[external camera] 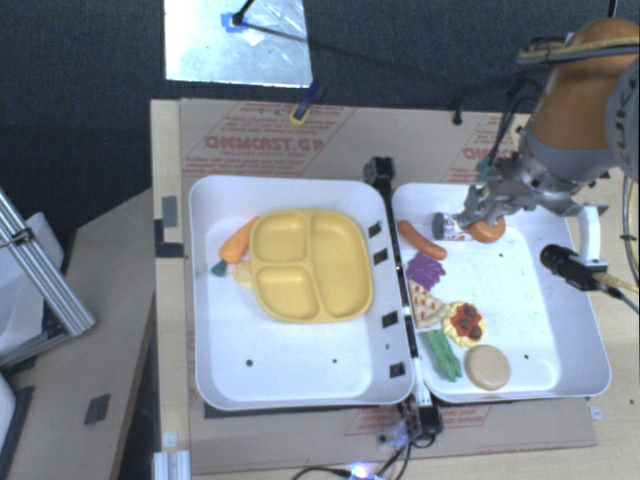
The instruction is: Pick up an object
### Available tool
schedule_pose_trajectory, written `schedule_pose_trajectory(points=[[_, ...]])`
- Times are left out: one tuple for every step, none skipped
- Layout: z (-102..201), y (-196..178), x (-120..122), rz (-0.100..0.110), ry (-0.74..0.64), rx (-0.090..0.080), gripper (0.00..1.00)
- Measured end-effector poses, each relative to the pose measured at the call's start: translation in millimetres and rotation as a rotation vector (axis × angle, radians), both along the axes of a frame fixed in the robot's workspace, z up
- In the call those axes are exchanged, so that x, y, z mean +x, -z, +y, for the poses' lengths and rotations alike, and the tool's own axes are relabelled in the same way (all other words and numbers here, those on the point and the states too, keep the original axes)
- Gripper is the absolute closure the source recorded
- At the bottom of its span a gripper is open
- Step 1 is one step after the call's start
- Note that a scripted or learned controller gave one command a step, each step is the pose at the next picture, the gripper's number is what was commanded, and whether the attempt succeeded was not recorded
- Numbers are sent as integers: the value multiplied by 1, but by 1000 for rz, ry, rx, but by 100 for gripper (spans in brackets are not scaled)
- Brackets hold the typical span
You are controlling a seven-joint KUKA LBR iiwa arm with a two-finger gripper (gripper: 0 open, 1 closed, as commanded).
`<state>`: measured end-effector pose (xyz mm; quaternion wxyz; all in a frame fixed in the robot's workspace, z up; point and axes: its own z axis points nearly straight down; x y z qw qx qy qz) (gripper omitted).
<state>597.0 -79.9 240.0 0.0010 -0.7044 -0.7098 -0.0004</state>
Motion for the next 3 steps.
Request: schedule_pose_trajectory(points=[[48, -5, -22, 1, -1, 0, 100], [100, 12, -38, 1, 0, 0, 100], [144, 16, -63, 2, -1, 0, 100]])
